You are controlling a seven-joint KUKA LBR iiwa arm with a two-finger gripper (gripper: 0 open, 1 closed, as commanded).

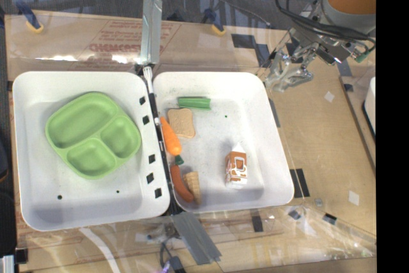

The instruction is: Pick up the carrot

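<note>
Two white bins [268, 137]; one green plate [92, 134]; one carrot [170, 135]; one carton [236, 167]; one toast [182, 123].

We see the carrot [170, 135] lying in the right-hand bin [268, 137], tucked against that bin's left wall, close to the divide between the two bins. It is a small orange carrot with a dark green stub at its lower end. It lies flat on the bin floor, its length running roughly up and down the view, the top end tilted slightly leftward. Its right side sits just beside the slice of bread [182, 123], and its green end points toward the sausage [180, 183] below.
</note>
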